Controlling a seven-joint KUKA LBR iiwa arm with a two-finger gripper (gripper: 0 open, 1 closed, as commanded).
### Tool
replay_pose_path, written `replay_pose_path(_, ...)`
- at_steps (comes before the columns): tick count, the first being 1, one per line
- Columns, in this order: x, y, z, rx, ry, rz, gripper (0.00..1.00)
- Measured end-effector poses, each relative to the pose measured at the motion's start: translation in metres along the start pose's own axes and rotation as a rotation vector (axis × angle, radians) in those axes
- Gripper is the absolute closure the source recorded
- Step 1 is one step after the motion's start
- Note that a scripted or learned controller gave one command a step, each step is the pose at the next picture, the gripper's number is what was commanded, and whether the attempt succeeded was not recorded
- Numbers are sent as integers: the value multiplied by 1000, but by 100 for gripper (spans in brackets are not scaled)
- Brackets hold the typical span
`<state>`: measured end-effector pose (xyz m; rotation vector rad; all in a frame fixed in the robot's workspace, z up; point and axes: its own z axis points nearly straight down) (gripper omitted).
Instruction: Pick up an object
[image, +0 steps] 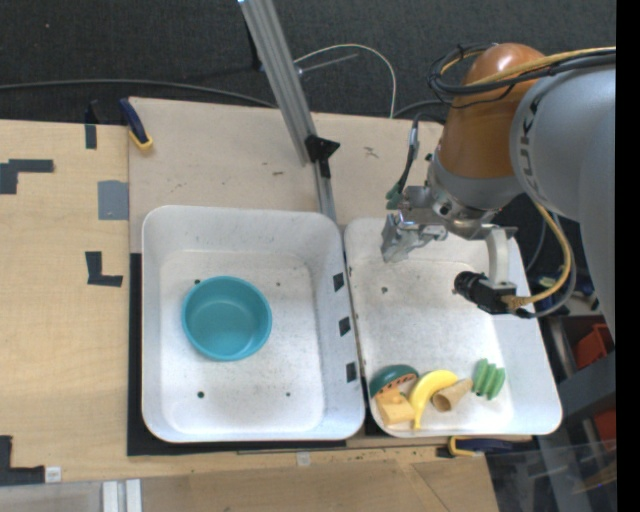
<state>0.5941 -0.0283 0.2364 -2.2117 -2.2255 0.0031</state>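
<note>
Well, the pickings all sat bunched in the near corner of the right-hand bin (520, 330): a yellow banana (428, 388) curving through the middle of the pile, a tan wedge-shaped block (397, 408) touching its lower end, a green and red domed piece (392, 379) just behind that against the bin's left wall, a small cone-like tan piece (452, 393) on the banana's right, and a green ribbed toy (489, 378) a little apart at the right end. Any one of them would have answered the task, and none was in hand. The gripper (399, 243) hung over the far end of that same bin, near its left wall, so the whole cluster lay toward the camera from it, down the length of the bin and slightly to the right. The banana's long axis ran from upper right to lower left, so a grasp across its middle looked, to my eye, the likeliest bet, though its neighbours pressed close on both sides; the green toy had the most free room around it. Whether the fingers were spread or closed could not be told from this slant. Between tool and pile the white speckled floor of the bin lay bare, a clean run. A teal bowl (227, 317) sat alone in the left bin (160, 400), well away, and a grey pole (285, 80) slanted in behind the dividing rims.
</note>
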Motion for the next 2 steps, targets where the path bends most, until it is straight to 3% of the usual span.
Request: replay_pose_path(2,101,-13,-4,-1,0,-1,100)
